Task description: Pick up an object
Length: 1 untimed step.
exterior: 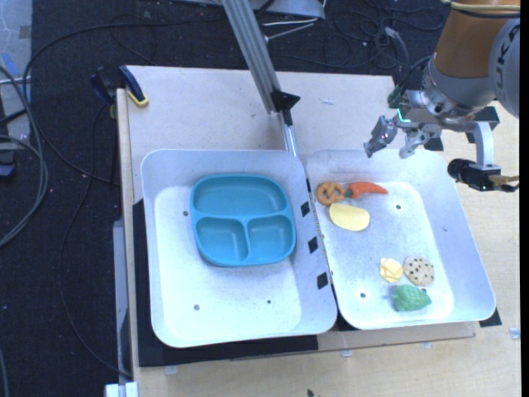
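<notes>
The right bin [446, 222] holds several small food toys. A brown pretzel [330, 193] and an orange carrot [367, 188] lie at its far left corner. A yellow oval piece [350, 217] sits just below them. Near the front are a small yellow piece [391, 269], a chocolate-chip cookie [419, 270] and a green leafy piece [411, 298]. My gripper [395, 141] hangs above the far edge of the right bin, up and right of the carrot. Its fingers [379, 138] are spread apart with nothing between them.
The left bin [165, 222] bears a blue three-compartment plate [244, 219]. A slanted metal pole [252, 40] rises behind the bins, ending near their shared far corner. The bare bench top stretches behind both bins.
</notes>
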### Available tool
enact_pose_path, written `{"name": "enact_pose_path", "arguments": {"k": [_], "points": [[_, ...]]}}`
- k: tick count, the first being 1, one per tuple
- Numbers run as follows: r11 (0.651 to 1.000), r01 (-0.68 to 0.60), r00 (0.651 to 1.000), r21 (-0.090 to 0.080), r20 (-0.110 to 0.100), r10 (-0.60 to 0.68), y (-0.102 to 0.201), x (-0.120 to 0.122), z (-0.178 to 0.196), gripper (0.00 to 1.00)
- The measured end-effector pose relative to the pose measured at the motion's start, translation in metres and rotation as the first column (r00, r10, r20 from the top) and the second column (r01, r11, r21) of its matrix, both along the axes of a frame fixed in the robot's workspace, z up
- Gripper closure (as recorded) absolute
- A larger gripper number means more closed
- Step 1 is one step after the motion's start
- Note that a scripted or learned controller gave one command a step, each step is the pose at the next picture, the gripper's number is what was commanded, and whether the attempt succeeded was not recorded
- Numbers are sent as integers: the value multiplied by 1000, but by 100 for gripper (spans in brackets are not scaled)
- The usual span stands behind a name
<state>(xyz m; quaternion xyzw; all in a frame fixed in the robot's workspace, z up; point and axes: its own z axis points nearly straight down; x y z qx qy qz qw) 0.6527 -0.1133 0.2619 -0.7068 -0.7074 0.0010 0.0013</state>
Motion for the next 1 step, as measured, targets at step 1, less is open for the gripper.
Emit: {"name": "enact_pose_path", "arguments": {"k": [1], "points": [[1000,0,1000,-1,4,0,0,1,2,0]]}}
